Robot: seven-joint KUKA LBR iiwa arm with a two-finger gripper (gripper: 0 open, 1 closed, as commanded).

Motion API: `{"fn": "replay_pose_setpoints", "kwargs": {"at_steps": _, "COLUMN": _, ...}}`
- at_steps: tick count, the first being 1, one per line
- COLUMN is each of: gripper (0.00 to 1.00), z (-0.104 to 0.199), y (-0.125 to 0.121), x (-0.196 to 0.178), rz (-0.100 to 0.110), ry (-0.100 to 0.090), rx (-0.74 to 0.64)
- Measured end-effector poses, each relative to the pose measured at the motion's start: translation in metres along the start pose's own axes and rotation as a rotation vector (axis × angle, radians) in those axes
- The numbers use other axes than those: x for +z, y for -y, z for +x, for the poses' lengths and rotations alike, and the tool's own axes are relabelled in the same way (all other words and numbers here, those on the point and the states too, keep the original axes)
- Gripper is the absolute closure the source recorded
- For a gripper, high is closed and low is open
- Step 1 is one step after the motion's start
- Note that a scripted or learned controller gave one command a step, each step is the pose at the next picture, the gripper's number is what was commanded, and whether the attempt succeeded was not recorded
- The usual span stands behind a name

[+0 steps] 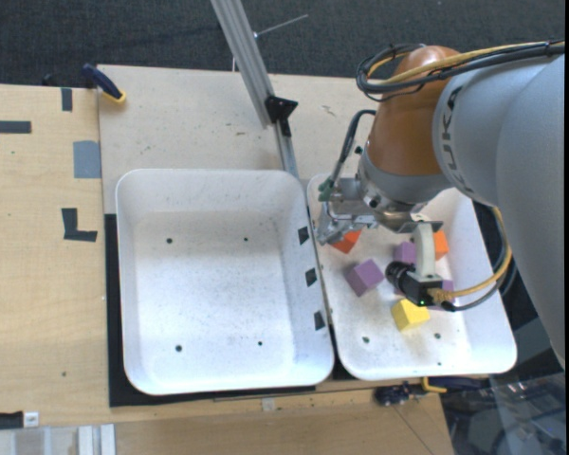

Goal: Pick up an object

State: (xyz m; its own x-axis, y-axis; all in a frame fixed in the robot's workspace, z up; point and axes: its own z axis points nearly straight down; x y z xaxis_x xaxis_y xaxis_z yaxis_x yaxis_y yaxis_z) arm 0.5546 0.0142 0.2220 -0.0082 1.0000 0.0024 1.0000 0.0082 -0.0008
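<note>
My gripper reaches down into the right bin near its upper left corner. An orange block lies right under its tip, partly hidden by it. A purple block rests on the bin floor just below and to the right. A yellow block sits lower, toward the bin's middle. Beside the wrist lie another purple piece and an orange piece, both partly covered by the arm's cable and mount.
The left bin stands directly beside the right one, and their rims meet close to the gripper. A slanted metal pole rises behind the bins. The large grey and orange arm covers the right bin's upper right part.
</note>
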Motion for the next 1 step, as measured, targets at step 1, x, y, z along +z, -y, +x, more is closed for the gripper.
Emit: {"fn": "replay_pose_setpoints", "kwargs": {"at_steps": 1, "gripper": 1.0, "z": 0.057, "y": -0.0202, "x": -0.0096, "rz": -0.001, "ry": 0.0, "rx": 0.001}}
